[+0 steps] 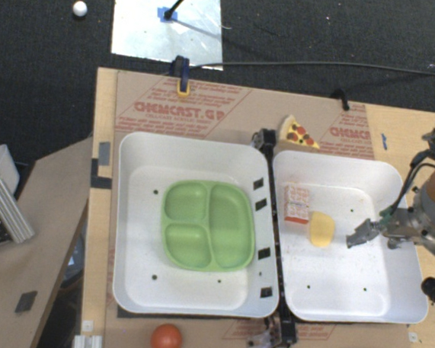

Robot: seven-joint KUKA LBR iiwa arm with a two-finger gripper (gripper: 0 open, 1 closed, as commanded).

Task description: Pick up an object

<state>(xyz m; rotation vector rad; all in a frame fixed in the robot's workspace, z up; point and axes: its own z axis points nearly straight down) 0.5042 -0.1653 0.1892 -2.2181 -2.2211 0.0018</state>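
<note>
Here we see the grey two-finger gripper (358, 236) over the right shallow white bin (366, 298), just beside a pale yellow rounded block (321, 229). Its fingers look empty; how wide they stand, we cannot tell. A small red-and-white carton (297, 204) lies nearby.

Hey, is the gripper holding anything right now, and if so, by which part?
Nothing is held. The gripper hangs over the right bin, beside the yellow block and apart from it.

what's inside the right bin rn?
The right bin holds a small red-and-white box and a yellow block, close together near its left side. The gripper reaches in from the right edge; the bin floor beneath it and the arm is covered.
</note>
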